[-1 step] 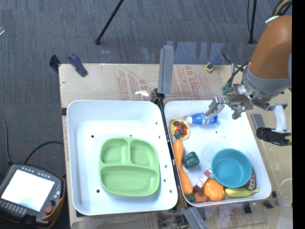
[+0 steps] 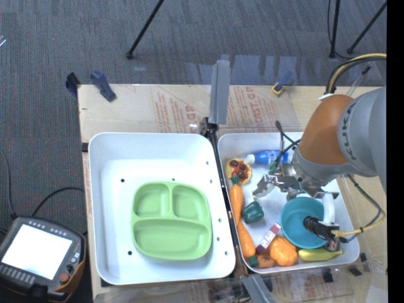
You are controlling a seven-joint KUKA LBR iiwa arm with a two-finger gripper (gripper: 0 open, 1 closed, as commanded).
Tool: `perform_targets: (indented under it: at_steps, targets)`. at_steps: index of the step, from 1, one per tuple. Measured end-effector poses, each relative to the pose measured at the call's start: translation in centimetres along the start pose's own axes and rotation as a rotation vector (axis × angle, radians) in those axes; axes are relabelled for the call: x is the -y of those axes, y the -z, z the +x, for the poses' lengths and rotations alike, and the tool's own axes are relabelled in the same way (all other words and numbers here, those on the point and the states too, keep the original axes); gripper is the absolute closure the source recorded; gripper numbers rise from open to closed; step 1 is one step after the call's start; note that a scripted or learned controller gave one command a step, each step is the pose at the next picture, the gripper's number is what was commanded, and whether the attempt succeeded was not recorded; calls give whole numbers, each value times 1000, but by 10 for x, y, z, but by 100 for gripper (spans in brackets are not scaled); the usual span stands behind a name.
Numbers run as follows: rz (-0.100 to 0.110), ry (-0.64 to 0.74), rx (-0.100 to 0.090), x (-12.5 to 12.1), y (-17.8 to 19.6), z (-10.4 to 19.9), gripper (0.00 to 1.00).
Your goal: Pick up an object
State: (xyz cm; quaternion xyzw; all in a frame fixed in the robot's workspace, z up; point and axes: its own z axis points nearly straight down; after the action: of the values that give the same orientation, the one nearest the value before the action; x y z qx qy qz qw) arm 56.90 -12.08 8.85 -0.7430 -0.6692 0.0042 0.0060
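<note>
Arm over the right bin of toy food, gripper low among the items.

The gripper (image 2: pixel 273 183) hangs above the right bin (image 2: pixel 351 232), just beside a blue bottle (image 2: pixel 267 158) and a pizza slice (image 2: pixel 239 170); whether it is released or clenched cannot be told, and nothing is seen in its grasp. Below it lie a green pepper (image 2: pixel 252 213), two carrots (image 2: pixel 237 202), a teal bowl (image 2: pixel 302 223), an orange pepper (image 2: pixel 283 251) and a banana (image 2: pixel 319 254). The left bin (image 2: pixel 104 169) holds a green divided plate (image 2: pixel 171 221).
</note>
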Motion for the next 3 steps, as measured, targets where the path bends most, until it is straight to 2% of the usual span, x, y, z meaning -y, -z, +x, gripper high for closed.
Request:
perform_targets:
  at_steps: [1, 2, 3]
  targets:
    - [-16, 271, 0, 83, -2, 20, 0]
    - [-9, 262, -2, 85, 5, 17, 100]
    - [-12, -48, 1, 78, 64, 23, 100]
